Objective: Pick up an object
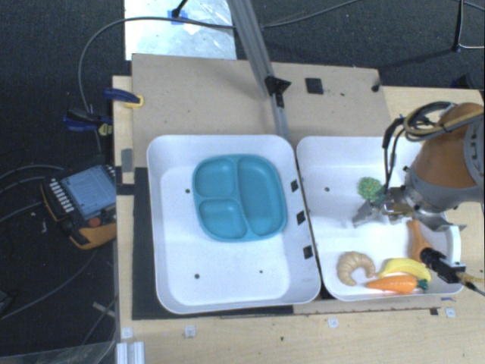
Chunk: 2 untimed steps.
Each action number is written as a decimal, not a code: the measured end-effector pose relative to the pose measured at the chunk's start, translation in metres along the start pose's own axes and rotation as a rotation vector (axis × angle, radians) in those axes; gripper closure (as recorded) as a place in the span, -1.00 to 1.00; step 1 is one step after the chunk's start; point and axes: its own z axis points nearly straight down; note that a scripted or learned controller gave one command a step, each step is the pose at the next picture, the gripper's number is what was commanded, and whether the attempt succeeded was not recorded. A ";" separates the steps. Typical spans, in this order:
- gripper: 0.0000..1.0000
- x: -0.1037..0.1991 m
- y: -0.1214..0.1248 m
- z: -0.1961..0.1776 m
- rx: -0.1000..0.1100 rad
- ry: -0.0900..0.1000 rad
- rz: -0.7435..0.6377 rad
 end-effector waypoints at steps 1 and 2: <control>-1.00 0.000 0.002 0.019 -0.006 0.000 0.000; 1.00 -0.001 0.005 0.006 -0.014 -0.003 -0.001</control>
